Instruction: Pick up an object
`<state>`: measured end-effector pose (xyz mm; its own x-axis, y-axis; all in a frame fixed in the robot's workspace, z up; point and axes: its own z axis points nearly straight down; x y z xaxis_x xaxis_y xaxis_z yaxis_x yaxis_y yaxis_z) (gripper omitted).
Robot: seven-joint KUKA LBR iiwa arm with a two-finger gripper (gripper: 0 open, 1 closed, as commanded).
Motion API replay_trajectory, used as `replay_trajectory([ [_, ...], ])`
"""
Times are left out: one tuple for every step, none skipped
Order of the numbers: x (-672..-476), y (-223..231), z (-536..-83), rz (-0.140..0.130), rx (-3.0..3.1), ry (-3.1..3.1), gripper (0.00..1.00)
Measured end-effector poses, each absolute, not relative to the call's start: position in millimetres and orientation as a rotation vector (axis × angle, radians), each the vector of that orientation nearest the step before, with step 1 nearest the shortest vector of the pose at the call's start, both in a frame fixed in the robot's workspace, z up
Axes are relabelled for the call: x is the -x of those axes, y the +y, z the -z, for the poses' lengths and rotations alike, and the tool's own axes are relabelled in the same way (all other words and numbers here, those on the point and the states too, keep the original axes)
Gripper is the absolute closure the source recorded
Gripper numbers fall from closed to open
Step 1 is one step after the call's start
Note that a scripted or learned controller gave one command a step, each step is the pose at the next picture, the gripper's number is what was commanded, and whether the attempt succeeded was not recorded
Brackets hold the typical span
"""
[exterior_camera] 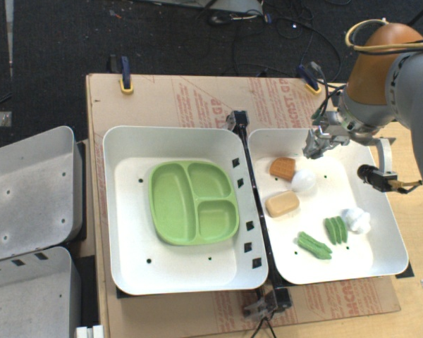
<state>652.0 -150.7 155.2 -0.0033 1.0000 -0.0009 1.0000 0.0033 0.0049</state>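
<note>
Jaws hang over right bin (391, 241), nothing visibly held; can't tell opening. White ball (303, 181) and brown piece (283, 167) just below-left of them.

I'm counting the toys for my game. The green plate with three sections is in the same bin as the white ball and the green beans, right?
Not quite. The camera view shows the green plate alone in the left bin. The white ball and the green beans lie in the right bin.
</note>
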Motion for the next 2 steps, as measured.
replay_trajectory([
  [-658.0,-150.2,-199.5,-0.006,-2.213,2.221,1.0],
  [-650.7,-147.4,-248.7,-0.006,-2.214,2.221,1.0],
])
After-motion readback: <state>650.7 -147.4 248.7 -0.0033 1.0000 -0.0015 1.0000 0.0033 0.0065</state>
